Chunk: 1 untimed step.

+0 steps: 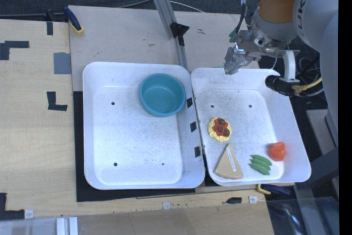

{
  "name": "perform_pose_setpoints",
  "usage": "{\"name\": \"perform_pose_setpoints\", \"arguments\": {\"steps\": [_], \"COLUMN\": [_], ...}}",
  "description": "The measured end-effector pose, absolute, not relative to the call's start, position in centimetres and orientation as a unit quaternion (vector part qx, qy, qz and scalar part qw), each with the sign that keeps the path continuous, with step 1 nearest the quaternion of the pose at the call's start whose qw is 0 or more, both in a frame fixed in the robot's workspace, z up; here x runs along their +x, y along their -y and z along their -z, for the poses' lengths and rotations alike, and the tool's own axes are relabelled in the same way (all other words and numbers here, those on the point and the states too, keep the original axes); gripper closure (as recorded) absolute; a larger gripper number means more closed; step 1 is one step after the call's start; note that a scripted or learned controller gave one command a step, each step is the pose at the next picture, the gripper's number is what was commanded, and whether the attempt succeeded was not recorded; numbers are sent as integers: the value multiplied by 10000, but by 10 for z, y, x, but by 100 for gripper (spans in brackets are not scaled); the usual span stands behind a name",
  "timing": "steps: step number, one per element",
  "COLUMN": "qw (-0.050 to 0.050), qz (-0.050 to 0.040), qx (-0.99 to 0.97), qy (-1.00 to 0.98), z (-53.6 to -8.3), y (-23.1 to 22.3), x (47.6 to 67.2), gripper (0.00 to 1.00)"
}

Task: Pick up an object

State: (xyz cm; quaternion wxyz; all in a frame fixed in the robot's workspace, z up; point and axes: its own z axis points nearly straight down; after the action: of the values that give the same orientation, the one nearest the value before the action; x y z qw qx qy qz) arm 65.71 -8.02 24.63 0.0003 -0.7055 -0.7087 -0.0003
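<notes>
— Two bins, and where is the gripper (233, 65)?
— Over the far rim of the right bin (258, 91), hanging from the grey arm (286, 3) with its orange band. Whether it is spread or closed, I cannot tell; nothing shows in its grasp.
— What lies nearest it?
— Below it, toward the camera, a small yellow pizza piece (220, 129) with red topping. Beyond that, a tan wedge (229, 164), a green pea pod (260, 164) and a red piece (277, 151) along the bin's near edge, all well apart from it.
— And to its left?
— A blue bowl (162, 94), upright in the left bin (110, 135).
</notes>
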Motion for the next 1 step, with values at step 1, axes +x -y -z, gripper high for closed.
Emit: {"name": "perform_pose_setpoints", "arguments": {"steps": [1], "qw": [5], "qz": [2], "qx": [-7056], "qy": [7086], "z": [-245], "y": [32], "x": [655], "gripper": [100]}}
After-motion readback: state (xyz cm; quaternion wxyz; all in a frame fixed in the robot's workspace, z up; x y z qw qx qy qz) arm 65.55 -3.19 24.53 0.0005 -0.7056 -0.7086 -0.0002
